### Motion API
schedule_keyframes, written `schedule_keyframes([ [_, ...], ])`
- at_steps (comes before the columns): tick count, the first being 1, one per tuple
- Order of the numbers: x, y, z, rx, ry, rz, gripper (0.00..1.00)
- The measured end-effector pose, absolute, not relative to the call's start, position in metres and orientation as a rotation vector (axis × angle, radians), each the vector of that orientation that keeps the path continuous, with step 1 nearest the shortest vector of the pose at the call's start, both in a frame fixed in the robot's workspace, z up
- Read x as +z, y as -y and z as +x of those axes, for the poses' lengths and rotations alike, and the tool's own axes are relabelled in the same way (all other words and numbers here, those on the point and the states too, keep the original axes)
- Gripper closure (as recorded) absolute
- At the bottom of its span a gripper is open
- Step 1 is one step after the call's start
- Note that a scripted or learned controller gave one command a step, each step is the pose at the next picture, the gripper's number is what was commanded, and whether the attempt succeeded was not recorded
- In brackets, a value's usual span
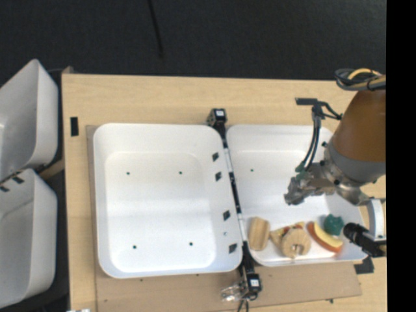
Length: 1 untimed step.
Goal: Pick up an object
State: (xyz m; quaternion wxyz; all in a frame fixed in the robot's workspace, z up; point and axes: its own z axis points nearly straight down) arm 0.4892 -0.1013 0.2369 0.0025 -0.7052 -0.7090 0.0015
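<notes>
Pale wood made the top of the bench (156,99), and around it the floor was dark, almost black. Two white rounded shapes, maybe chairs or covers, stood at the left edge of the view, one above the other (23,119) (26,239). On the bench lay two shallow white bins side by side: the left bin (156,142) and the right bin (273,142), joined along the middle by a row of small black clips. The objects were all gathered in the near edge of the right bin, close together in one row. I counted four of them: a light wooden block (259,233) nearest to the divider, then a tan toy piece with a round hole (292,240), then a slice with a red rim and a pale face (324,238), and a small green object (333,223) touching that slice from above. The arm, grey with an orange-brown band (361,132), reached in from the right over the right bin. Its gripper (300,190) was above the bin floor, near the row of objects but apart from them, with nothing seen between its fingers; how far they stood apart I could not tell.
</notes>
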Motion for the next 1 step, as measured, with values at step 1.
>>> schedule_keyframes([
  [1, 0.2412, 0.1032, 0.4902, -0.001, 2.223, -2.222, 0.00],
])
